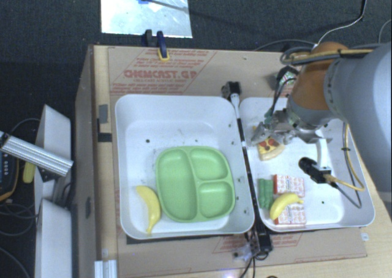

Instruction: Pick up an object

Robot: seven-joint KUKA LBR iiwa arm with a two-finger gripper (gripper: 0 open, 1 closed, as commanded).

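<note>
The claw [274, 131] hangs low over the far left part of the right bin [349, 212], right above a small pizza-slice toy [268, 147], a pale wedge with red spots on top; whether its fingers grip, touch or stand apart from the toy, I cannot tell. Nearer in the same bin lie a green piece [264, 191], a red-and-white box [289, 185] and a yellow banana [283, 202] across it. The left bin [147, 117] holds a green divided plate [195, 183] with a second banana [149, 207] at its near left.
</note>
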